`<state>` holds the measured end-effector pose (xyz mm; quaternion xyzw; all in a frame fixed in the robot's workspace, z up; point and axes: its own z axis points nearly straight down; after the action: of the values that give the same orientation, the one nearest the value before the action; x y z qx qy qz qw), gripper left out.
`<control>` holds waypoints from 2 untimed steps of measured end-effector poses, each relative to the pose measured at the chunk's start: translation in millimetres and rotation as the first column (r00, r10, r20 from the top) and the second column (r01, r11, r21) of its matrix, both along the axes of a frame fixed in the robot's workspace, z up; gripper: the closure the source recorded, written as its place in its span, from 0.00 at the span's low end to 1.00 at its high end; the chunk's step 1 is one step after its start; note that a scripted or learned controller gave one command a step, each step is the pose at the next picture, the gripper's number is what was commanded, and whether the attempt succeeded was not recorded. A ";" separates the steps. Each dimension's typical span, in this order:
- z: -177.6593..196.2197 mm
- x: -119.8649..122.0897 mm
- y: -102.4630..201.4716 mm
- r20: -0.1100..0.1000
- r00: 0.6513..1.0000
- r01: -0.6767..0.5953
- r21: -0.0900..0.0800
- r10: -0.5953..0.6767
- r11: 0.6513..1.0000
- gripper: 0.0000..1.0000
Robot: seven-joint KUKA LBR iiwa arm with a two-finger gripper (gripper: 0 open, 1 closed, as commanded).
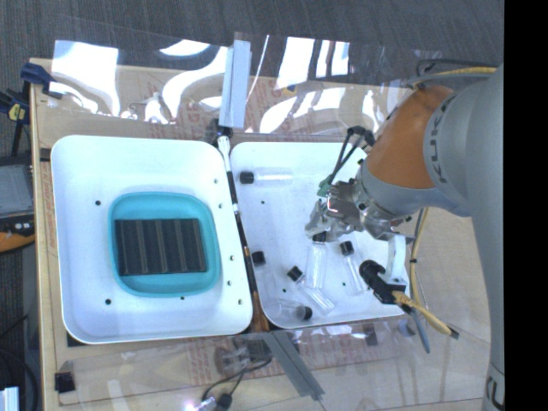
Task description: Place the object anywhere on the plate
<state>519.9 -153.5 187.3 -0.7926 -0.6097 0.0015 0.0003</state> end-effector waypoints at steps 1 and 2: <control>3.8 33.3 76.0 -0.002 1.000 -0.006 0.000 0.006 1.000 1.00; 2.8 29.8 147.5 -0.003 0.998 -0.070 0.002 0.070 0.998 1.00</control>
<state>549.7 -6.1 190.1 -0.7708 -0.6371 0.0023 0.0019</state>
